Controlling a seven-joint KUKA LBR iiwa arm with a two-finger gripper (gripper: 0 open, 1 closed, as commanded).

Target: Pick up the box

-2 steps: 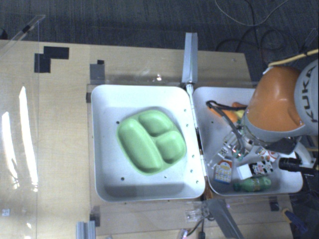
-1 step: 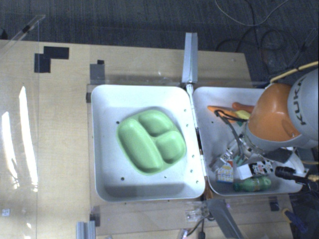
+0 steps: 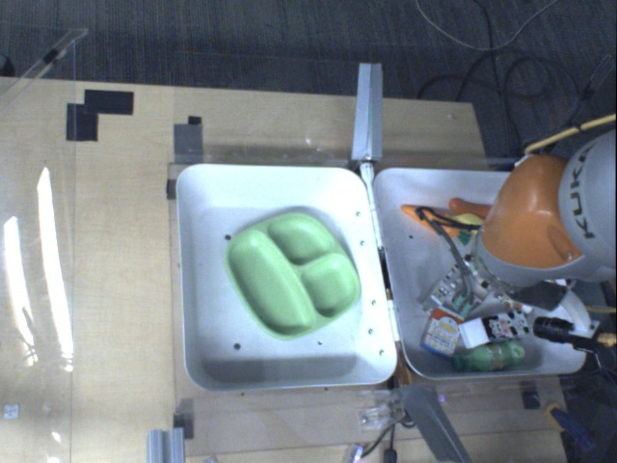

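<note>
Tool (image 3: 472, 292) low in right bin (image 3: 415, 258), under grey arm (image 3: 569, 230) with orange band; finger state cannot tell, nothing seen between them. Box (image 3: 442, 335), small, colourful, just below-left of tool, close to bin's front rim, touching white card (image 3: 473, 333) beside it. Green bottle (image 3: 490, 356) below tool, along front wall. Orange item (image 3: 439, 215) above tool near back edge. Left bin (image 3: 202, 258), well left of tool across divider, carries green three-part tray (image 3: 292, 273); bare white margin all round it. Tabletop (image 3: 106, 258) beyond.
</note>
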